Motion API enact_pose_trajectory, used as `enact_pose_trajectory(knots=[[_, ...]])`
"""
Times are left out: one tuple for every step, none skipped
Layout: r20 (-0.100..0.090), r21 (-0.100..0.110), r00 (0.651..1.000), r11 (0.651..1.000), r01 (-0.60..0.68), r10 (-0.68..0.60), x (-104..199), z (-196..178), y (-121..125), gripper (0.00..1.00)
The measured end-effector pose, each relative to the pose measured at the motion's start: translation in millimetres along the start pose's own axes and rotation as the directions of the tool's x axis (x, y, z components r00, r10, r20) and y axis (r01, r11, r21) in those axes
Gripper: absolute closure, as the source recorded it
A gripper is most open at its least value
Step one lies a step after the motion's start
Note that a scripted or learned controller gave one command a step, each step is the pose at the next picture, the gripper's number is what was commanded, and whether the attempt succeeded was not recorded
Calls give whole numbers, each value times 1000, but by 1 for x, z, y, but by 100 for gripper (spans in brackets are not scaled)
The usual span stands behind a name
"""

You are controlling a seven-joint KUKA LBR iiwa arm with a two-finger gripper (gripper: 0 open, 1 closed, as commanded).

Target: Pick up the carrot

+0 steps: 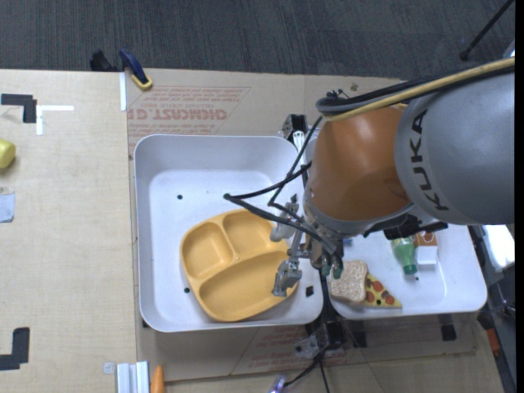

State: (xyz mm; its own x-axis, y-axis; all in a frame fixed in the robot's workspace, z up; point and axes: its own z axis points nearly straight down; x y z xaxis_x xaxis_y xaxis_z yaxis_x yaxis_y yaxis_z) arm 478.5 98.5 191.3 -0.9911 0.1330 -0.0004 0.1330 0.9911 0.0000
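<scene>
At the bench: two shallow white bins are set side by side on printed cardboard point(188, 109); the left bin point(143, 244) is seen nearly whole; the right bin point(467, 297) is largely covered by the arm
Arm: the grey KUKA arm point(458, 154) enters from the right; its orange band point(356, 166) lies over the wall shared by the bins
Cables: black cables point(254, 199) are strung from the wrist out over the left bin
Gripper: the gripper point(288, 275) is placed low over the right edge of the divided plate, beside the shared wall; whether it is spread or closed cannot be told; whether anything is held cannot be told
Divided plate: a yellow divided plate point(217, 260) lies in the lower half of the left bin, its compartments facing up
Right bin contents: a slice of bread point(350, 281) lies at the near left corner; a pizza slice point(381, 293) touches it on the right; a green bottle point(404, 254) lies further back, just below the arm
Carrot: the place of the carrot cannot be told from this view
Bench at far left: a small yellow object point(5, 154) is cut by the frame edge, well apart from the bins
</scene>
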Motion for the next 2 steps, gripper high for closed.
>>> enact_pose_trajectory(knots=[[16, -5, 996, 996, 91, -91, -2, 90, 20, 0], [46, -8, 996, 997, 82, -81, -11, 79, 19, 100]])
